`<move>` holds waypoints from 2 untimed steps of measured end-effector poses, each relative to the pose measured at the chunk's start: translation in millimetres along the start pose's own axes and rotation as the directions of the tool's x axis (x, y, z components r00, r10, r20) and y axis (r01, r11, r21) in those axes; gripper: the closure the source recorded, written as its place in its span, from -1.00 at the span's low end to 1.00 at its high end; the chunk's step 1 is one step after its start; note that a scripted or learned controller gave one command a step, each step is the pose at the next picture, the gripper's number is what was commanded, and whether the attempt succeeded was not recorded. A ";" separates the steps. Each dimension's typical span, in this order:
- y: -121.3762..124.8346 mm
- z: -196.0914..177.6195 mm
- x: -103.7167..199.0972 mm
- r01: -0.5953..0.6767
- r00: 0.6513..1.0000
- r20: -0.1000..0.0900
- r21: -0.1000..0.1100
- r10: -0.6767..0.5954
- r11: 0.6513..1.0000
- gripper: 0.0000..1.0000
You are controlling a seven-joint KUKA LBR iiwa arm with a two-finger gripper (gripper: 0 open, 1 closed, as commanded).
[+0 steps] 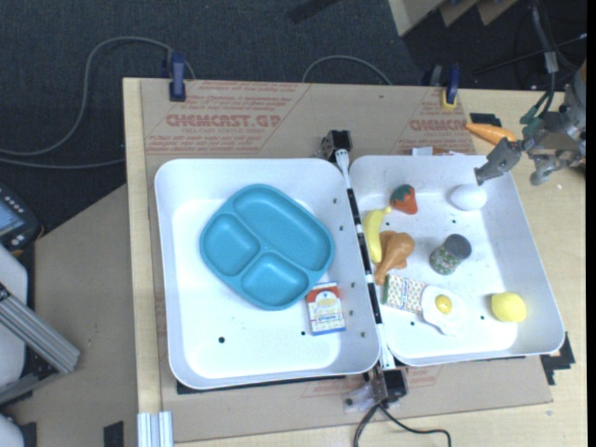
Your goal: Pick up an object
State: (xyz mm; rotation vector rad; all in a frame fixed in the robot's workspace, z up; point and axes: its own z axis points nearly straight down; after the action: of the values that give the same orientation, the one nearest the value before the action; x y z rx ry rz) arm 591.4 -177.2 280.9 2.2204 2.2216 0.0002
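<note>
My gripper (pixel 518 168) hangs over the far right corner of the right bin (pixel 533 250), open, with nothing between its fingers. A white egg (pixel 466 196) lies just below its left finger (pixel 494 164). Further in lie a strawberry (pixel 402 198), a yellow banana (pixel 373 235), a brown drumstick (pixel 394 251), a dark round object (pixel 451 254), a patterned packet (pixel 405 292), a fried egg (pixel 442 305) and a lemon (pixel 507 306).
The left bin (pixel 186 287) holds a blue divided plate (pixel 266 246) and a small carton (pixel 325 308). An orange carrot (pixel 492 132) lies on the bench behind the right bin, close to the gripper. Clamps and cables sit along the far edge.
</note>
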 end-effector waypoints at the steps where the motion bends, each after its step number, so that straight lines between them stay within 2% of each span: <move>1: 2.0 138.8 17.4 0.002 1.000 -0.005 0.014 -0.001 1.000 -1.00; 2: -9.6 201.0 23.3 -0.001 1.000 -0.003 0.009 0.001 1.000 -1.00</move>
State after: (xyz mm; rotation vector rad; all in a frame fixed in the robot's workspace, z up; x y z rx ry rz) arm 581.9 -154.0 79.9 2.2276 2.2273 -0.0065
